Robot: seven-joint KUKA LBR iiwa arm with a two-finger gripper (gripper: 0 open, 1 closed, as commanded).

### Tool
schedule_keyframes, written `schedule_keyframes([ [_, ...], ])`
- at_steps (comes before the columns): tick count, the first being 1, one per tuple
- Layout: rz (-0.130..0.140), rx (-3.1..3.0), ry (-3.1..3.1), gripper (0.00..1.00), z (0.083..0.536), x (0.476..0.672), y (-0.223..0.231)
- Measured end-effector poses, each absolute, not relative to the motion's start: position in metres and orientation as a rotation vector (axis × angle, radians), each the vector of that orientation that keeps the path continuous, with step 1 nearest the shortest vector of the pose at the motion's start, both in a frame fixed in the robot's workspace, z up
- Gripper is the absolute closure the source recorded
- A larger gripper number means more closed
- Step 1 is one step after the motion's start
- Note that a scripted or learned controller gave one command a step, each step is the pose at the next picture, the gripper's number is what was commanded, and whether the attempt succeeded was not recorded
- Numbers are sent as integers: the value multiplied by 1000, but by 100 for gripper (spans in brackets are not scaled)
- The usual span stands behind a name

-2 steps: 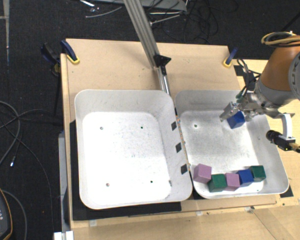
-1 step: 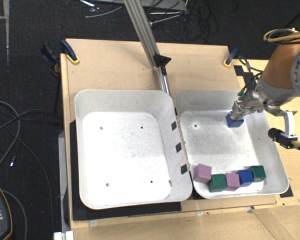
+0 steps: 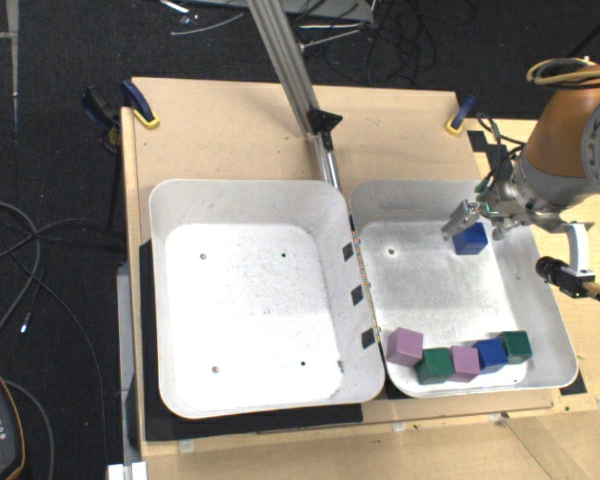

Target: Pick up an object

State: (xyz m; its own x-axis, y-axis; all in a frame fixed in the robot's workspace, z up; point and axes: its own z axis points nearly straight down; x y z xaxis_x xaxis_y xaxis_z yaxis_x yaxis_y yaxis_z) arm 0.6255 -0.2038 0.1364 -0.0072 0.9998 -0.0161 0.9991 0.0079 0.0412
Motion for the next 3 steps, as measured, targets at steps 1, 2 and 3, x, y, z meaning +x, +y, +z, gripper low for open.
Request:
schedule_keyframes([
  [1, 1, 2216, 2224, 0, 93, 646, -208],
  [2, 2, 2213, 2223, 100, 106, 646, -208],
  [3, 6, 2214, 2215, 100, 100, 614, -180],
])
